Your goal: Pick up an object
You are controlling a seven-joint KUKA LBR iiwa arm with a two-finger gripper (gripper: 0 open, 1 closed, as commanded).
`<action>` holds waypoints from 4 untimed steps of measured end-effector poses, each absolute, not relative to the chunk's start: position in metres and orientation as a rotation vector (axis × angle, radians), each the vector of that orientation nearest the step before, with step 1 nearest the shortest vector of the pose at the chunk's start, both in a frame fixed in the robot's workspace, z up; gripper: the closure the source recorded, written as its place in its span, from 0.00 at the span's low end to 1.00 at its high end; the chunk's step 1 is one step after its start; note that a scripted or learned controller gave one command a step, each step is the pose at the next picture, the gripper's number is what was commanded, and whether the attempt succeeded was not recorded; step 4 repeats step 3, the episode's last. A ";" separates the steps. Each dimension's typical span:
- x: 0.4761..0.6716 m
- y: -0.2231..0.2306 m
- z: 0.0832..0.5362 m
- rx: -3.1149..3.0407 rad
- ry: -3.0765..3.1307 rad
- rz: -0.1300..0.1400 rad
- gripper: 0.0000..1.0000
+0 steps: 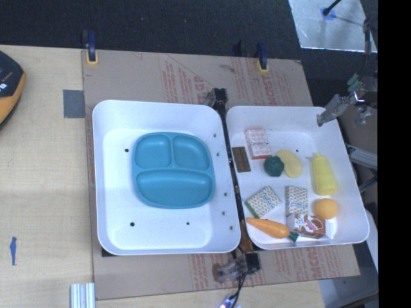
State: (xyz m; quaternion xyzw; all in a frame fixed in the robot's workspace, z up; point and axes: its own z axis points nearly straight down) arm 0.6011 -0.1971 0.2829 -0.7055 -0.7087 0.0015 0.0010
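The right bin (359, 236) holds several small items. Among them are a red-and-white packet (258, 142), a brown bar (241, 159), a dark green ball (274, 166), a pale yellow fruit (293, 163) and a yellow bottle-like piece (323, 174). Closer to the front lie an orange (326, 208), a carrot (268, 227), two patterned sachets (264, 201) and a red-white wrapper (309, 224). My gripper (332, 109) hangs as a grey shape over the bin's far right corner, apart from every item.
In the left bin (103, 172) lies a blue divided plate (172, 171). Clamps (90, 47) pin the cardboard sheet at the back. A yellow-and-black device (8, 85) sits at the bench's left edge. The bin walls meet at the middle ridge (228, 172).
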 end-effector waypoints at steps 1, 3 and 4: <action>0.570 -0.098 0.149 -2.200 -2.225 0.010 0.00; 0.592 -0.127 0.105 -2.218 -2.228 0.004 1.00; 0.592 -0.127 0.105 -2.218 -2.228 0.004 1.00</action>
